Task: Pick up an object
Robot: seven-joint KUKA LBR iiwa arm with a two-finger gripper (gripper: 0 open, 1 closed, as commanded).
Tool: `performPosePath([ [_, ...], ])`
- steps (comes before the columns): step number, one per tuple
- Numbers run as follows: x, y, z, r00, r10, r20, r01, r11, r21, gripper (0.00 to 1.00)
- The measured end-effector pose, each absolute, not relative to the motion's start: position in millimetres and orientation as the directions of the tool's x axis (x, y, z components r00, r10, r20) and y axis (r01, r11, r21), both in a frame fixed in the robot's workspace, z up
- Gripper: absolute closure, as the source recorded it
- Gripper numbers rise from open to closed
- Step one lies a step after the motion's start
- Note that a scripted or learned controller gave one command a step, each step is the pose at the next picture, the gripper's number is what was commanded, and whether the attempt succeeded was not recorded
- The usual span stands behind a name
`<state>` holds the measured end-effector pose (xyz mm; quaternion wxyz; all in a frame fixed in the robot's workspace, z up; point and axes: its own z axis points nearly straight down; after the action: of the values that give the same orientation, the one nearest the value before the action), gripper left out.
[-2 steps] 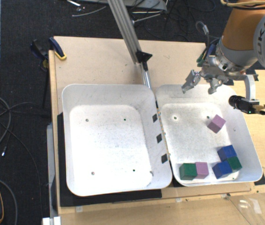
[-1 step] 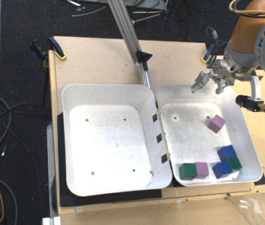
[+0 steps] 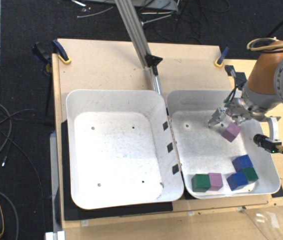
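From the camera view, the arm (image 3: 274,76) reaches in from the right over the right bin (image 3: 196,106), and its pincer (image 3: 225,120) sits low in the upper part of that bin. A purple block (image 3: 230,132) lies tilted just below the metal fingers (image 3: 215,119), touching or nearly touching them — whether it is actually between them I cannot tell, nor whether the pincer is spread or pressed together (the wrist body hides the far side).

Other candidates rest along the bin's lower edge: a green cube (image 3: 200,182) touching a pink cube (image 3: 215,181), and to their right two blue blocks (image 3: 242,162) (image 3: 237,180) crowded against a small green block (image 3: 251,174). The left bin (image 3: 81,104) sits beside it on the wooden surface (image 3: 106,66).

To do this step well, I judge the pincer should centre on the purple block, which stands apart from the rest, with fingers squared to two flat faces rather than a corner — a tilted block can twist out as the fingers meet. Lift straight up, well short of the bin wall.

No brand, label or writing is legible.
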<state>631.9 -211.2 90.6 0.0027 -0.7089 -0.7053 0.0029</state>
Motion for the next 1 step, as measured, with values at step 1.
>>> performPosePath([
  [1,612.2,-186.8,95.5,0.001,1.0,0.0,1.0,-0.001,-0.002,0.0],
])
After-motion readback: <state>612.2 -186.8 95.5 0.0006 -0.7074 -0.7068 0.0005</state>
